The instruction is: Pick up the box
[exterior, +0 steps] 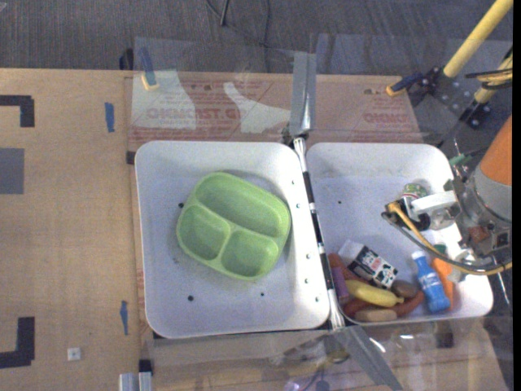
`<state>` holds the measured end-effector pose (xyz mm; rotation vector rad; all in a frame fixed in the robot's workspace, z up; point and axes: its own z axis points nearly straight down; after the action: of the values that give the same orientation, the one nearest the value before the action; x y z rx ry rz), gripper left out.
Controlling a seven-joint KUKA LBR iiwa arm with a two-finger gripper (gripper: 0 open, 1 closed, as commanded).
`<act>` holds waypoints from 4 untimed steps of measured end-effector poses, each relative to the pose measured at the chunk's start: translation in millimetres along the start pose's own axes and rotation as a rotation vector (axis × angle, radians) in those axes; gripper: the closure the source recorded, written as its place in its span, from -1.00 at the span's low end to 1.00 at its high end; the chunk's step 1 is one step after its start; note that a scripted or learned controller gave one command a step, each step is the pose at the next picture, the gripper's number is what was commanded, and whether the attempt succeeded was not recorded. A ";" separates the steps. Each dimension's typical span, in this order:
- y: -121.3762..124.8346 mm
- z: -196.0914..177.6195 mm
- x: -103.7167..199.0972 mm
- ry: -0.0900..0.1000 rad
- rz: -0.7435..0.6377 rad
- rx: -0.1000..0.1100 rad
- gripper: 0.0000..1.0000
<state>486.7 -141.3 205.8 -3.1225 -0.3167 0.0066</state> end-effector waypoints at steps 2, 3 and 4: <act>-15.2 120.3 140.7 0.003 -0.005 -0.002 -1.00; -17.3 109.2 142.4 0.003 -0.013 -0.001 1.00; 46.6 9.6 49.1 0.002 -0.043 -0.002 1.00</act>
<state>544.1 -177.1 195.8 -3.1166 -0.3847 0.0032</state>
